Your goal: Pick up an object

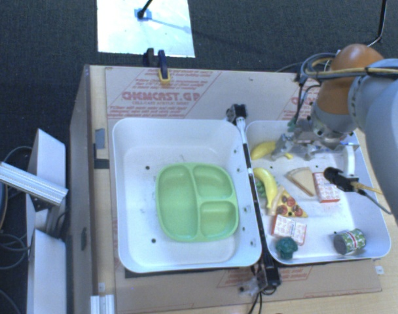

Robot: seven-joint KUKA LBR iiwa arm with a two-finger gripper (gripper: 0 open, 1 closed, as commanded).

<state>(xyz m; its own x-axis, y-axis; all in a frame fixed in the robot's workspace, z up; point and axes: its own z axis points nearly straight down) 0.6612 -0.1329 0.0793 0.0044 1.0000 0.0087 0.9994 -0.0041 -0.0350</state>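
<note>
The right bin (381,241) holds several toy foods. A yellow banana (263,150) lies at its far left, and a second banana (268,186) lies just below it. Toward the middle are a bread slice (302,180), a pizza slice (289,205) and a red and white box (326,190). Near the front lie a red and white packet (289,229), a green broccoli (286,247) and a tin can (349,241). My gripper (293,146) hangs low over the bin's far part, right beside the upper banana's right end.
The left bin (130,175) holds a green divided plate (198,201). A black rail (246,169) runs between the two bins. The grey arm (376,103) comes in over the right bin's far right corner.
</note>
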